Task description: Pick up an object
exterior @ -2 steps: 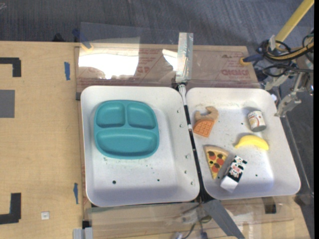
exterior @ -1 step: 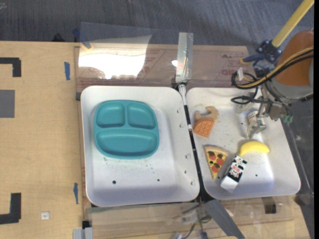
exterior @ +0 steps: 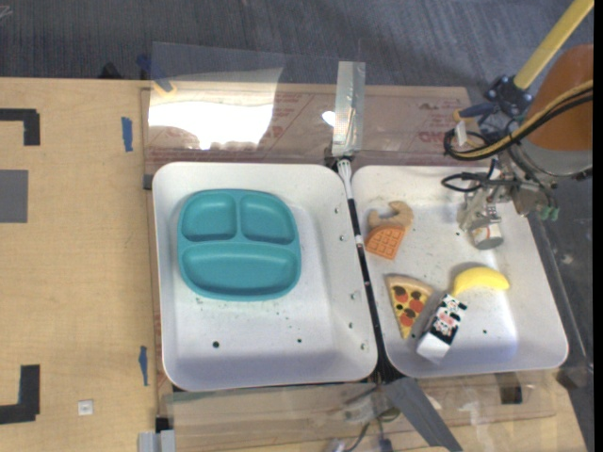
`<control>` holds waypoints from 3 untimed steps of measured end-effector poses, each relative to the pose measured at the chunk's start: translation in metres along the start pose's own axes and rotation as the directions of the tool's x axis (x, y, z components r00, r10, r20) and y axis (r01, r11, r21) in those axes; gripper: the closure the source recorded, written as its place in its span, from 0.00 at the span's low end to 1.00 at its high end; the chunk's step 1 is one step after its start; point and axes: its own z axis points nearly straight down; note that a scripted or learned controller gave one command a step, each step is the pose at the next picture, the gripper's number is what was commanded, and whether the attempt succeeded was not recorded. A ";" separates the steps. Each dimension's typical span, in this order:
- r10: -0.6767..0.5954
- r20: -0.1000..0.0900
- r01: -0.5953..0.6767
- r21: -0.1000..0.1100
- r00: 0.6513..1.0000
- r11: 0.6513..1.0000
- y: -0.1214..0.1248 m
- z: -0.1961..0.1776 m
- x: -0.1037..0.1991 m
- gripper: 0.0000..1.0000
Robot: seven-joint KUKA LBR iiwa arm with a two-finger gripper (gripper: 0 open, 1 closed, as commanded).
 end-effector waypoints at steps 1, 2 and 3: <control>0.428 -0.008 -0.428 0.001 0.904 0.904 0.029 -0.072 0.013 1.00; 0.668 -0.015 -0.668 0.006 0.744 0.744 0.058 -0.081 0.049 1.00; 0.958 -0.011 -0.958 0.016 0.287 0.287 0.103 -0.073 0.039 1.00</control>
